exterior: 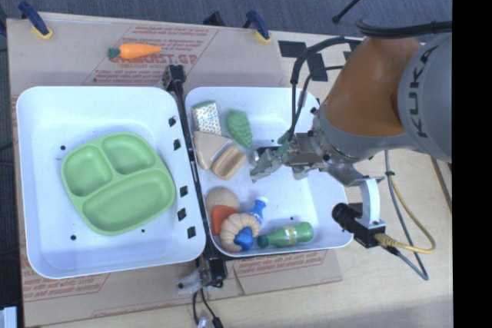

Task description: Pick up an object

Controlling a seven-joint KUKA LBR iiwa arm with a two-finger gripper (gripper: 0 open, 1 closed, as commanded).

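Bright, even overhead light; soft shadows, slightly soft focus, white bins (46, 111) glaring.

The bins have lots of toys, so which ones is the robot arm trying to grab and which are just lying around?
For the job:
gripper
right bin toys it could pick: green bottle, green leafy toy, bread piece, shiny foil packet

Just lying about:
green divided plate in the left bin
toy carrot on the cardboard beyond the bins
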